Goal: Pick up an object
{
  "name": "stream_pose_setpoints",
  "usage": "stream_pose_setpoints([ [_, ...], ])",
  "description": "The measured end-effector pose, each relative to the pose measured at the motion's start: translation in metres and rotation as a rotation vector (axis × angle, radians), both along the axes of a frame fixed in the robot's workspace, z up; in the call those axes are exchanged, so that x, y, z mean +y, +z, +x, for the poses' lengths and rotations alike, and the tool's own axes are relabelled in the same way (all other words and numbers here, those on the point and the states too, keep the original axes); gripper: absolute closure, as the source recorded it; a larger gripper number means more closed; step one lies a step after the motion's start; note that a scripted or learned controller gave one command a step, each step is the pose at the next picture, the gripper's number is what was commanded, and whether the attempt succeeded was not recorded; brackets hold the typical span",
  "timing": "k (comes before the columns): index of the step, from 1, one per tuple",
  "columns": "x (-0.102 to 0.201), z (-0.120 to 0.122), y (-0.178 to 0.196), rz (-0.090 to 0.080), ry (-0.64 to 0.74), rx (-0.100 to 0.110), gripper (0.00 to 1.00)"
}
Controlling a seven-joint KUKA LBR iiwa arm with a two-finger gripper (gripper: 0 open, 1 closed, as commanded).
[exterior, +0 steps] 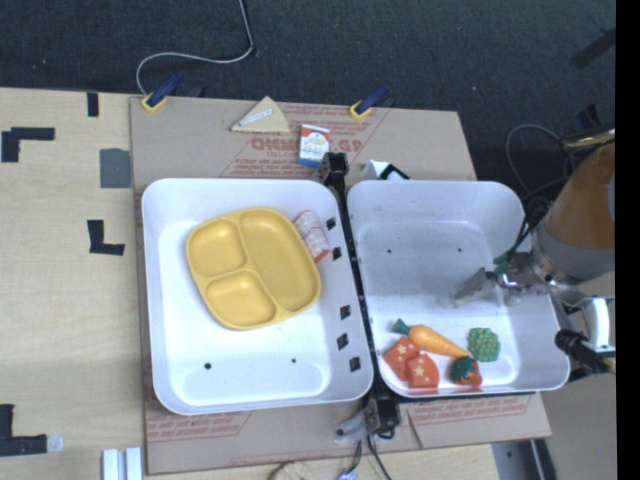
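The right bin [430, 218] holds a cluster of toy foods at its near edge: an orange carrot [436, 340], a green broccoli [484, 344], a red pepper piece [411, 364] and a small red and green strawberry [465, 372]. My gripper [487, 281] hangs low over the right side of this bin, above and a little behind the broccoli, apart from all the foods. Nothing shows in its grasp. The arm's orange band [585, 208] rises at the right edge.
The left bin [170, 348] carries a yellow divided plate [252, 266] with a small pink packet [313, 234] beside it by the divider. Behind the bins on the cardboard lie a sandwich wedge [262, 118] and a small red and white carton [314, 145].
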State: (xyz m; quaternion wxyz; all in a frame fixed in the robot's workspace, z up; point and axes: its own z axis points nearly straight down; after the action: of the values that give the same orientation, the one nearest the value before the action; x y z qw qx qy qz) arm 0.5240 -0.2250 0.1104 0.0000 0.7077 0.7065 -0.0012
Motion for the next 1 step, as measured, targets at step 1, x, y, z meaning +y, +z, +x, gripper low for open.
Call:
stream_pose_setpoints([
  [1,0.0522,-0.039,-0.0239,-0.002,0.002,-0.007,0.0],
])
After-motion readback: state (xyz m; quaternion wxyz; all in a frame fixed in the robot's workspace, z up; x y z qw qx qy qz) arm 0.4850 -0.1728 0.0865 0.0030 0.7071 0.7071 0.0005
